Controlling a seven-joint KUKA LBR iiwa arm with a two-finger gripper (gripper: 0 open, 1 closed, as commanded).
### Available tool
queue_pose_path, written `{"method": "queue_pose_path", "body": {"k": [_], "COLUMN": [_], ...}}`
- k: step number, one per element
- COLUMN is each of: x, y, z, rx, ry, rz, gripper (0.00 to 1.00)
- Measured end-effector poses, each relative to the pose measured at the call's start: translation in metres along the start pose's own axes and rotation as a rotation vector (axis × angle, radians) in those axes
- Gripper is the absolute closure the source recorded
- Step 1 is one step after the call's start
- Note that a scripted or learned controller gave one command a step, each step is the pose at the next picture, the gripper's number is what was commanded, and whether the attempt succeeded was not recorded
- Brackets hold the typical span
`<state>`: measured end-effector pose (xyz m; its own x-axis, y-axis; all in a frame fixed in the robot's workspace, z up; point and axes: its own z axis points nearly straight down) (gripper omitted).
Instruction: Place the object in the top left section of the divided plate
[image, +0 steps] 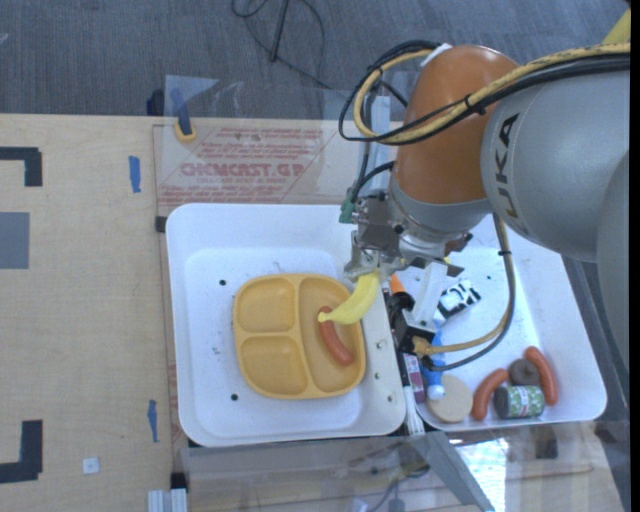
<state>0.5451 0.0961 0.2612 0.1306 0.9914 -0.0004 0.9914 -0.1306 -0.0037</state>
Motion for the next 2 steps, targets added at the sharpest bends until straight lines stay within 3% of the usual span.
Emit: {"method": "queue_pose_path", "body": {"k": [1,2], "x": [0.005,0.021], "y": [0.042,-0.039], "z": [-0.019,-0.002], "rx": [-0.004,0.000], "ry": [0.000,0.000], "rz": [0.030,-0.028], "gripper": [1.00,1.00]}}
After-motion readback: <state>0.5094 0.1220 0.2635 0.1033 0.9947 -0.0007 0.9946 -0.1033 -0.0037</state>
